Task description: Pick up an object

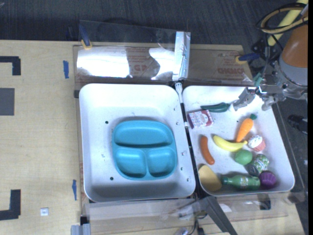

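Observation:
The right bin point(286, 146) holds several toy foods. Among them are a dark green pepper point(215, 106), a red and white carton point(199, 118), a carrot point(244, 127), a banana point(229, 143), a red sausage point(207, 150), a lime point(243, 156) and a green bottle point(240, 181). My gripper point(255, 102) hangs over the bin's far right corner, just above the carrot and to the right of the green pepper. Its fingers stand apart, open, with nothing between them.
The left bin point(93, 131) holds a blue divided plate point(144, 148). In the right bin's near right part lie a purple toy point(268, 179), a yellow piece point(209, 177) and a pink and white ball point(256, 142). A shiny clear panel point(132, 58) stands behind the bins.

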Action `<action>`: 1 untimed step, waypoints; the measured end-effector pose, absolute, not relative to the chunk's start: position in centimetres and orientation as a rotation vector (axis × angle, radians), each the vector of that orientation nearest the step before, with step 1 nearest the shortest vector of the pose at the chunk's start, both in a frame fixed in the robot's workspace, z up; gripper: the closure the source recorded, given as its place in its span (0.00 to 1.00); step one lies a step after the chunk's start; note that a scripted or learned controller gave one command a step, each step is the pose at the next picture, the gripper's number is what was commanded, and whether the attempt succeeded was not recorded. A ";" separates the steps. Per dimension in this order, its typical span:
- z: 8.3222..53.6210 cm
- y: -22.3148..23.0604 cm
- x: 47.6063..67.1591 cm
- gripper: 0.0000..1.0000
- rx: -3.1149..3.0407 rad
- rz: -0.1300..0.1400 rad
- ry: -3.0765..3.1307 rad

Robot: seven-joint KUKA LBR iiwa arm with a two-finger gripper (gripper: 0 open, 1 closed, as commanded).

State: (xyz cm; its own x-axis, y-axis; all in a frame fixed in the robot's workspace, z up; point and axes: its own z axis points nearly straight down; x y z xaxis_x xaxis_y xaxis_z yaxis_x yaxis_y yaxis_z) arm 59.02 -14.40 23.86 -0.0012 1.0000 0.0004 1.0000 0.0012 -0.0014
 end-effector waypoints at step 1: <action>19.1 -19.9 59.0 0.00 -2.355 0.006 -2.072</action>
